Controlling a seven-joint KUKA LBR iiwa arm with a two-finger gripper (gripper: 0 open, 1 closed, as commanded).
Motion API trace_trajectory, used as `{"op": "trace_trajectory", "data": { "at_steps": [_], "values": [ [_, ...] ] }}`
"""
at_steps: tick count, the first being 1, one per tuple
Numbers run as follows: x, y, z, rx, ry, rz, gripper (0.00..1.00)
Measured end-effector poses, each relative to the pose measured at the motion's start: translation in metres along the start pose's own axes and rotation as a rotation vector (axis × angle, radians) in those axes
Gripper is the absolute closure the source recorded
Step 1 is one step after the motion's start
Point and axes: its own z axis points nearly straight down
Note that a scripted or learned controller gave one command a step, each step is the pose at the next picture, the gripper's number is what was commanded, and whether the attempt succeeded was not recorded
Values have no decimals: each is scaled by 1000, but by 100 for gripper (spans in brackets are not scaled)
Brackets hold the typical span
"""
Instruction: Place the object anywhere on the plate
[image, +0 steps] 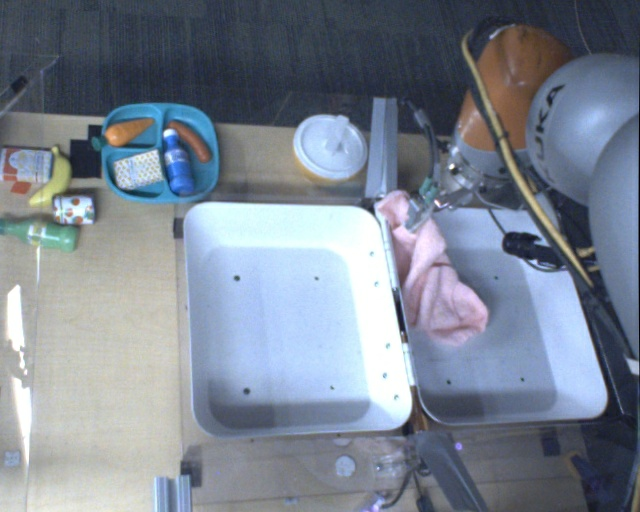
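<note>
From above, the wooden surface carried two white bins: a left bin and a right bin, touching along their shared edge. One pink cloth lay in the right bin against its left wall, its top end draped up at the bin's far left corner and its bulk bunched toward the middle. One blue plate, divided into compartments, sat near the surface's far left corner and held four toy foods: a carrot, a sausage, a blue bottle and a checked piece. Left of the plate lay a banana, a small carton, a can and a green bottle, one of each. One white lidded cup stood at the far edge, just beyond the left bin.

The arm reached in from the right, orange band high, wrist angled down to the left. The claw sat at the cloth's upper end; whether it was pinching the cloth I cannot tell.
</note>
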Motion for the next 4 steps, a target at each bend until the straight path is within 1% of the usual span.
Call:
{"op": "trace_trajectory", "data": {
  "at_steps": [1, 2, 3, 4],
  "values": [
    [0, 2, -40, -1, -1, -5, 100],
    [47, -9, -49, 0, 0, -408, 100],
    [104, -22, -48, 0, 2, -810, 100],
    [156, -19, -39, 0, 3, -1069, 100]
  ]
}}
